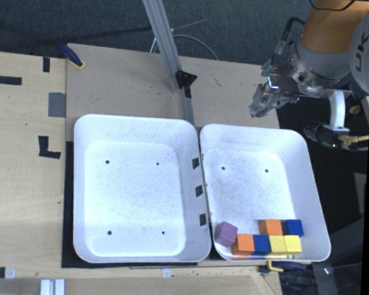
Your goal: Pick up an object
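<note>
The grey metal two-finger gripper (262,107) hangs above the bench beyond the far right corner of the right-hand shallow white plastic bin (307,176), below the arm's orange band (332,28); whether it is open or closed cannot be told at this angle, and nothing is visible in its grasp.

The objects to be picked are small, matte, square-edged blocks clustered against the near wall of the right-hand bin, towards its near right corner. A purple cube (227,232), tilted, lies at the left end of the group. Beside it, in the near row, sit an orange block (245,242), a blue block (261,242) and two yellow blocks (286,244), set touching side by side. Behind them stand a second orange block (270,227) and a second blue block (293,228), also touching.

The far and middle floor of this bin is open, speckled white with small dark dots. The left-hand white bin (83,169), with rounded corners and the same speckled floor, adjoins it along a shared rim. Both rest on a pale wooden bench (21,165); a slanted grey metal post (166,36) rises behind the bins.
</note>
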{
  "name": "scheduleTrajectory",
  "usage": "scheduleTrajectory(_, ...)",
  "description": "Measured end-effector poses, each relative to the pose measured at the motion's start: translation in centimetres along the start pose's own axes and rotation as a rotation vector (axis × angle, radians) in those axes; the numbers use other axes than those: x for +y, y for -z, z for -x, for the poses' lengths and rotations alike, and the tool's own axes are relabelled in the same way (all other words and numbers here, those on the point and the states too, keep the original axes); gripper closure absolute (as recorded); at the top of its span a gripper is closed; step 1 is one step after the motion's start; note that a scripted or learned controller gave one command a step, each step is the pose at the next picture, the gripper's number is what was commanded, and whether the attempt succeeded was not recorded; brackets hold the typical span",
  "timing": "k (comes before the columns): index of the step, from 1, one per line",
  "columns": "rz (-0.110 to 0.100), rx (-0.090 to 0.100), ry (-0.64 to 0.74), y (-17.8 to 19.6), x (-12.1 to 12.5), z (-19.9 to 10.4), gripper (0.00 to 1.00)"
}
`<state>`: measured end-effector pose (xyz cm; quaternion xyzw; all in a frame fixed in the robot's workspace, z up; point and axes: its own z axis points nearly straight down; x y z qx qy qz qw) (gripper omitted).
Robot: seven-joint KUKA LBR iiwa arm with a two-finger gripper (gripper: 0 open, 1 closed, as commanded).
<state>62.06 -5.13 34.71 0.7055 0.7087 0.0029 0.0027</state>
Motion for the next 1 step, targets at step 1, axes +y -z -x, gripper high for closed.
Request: scheduleTrajectory(1, -0.017, -0.002, -0.004, -14.22, 3.03, 0.71, 1.0)
